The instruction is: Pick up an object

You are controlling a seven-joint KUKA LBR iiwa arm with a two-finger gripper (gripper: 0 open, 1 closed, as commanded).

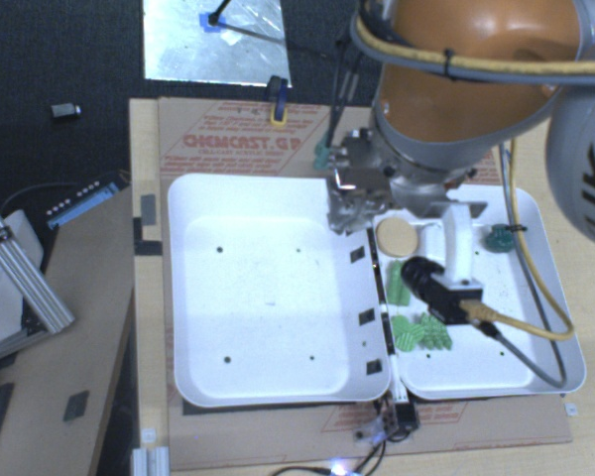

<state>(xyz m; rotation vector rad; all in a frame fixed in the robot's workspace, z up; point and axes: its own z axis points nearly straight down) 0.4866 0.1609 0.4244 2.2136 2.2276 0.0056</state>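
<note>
My gripper (349, 216) hangs over the back of the ridge between the two bins, at the left edge of the right bin (535, 266). Just to its right a tan round disc (397, 237) lies on the bin floor. A green piece (398, 282) lies in front of the disc, partly behind the arm's fittings. Two more green ribbed pieces (421, 333) sit near the bin's front left. A small teal object (499, 236) rests at the back right. I see nothing between the gripper's tips.
The left bin (268, 286) lies beside the gripper on its left. Both bins rest on a cardboard sheet (238, 142). The large orange-banded arm (476, 48) overhangs the back of the right bin. A yellow cable (535, 330) loops over that bin's front right.
</note>
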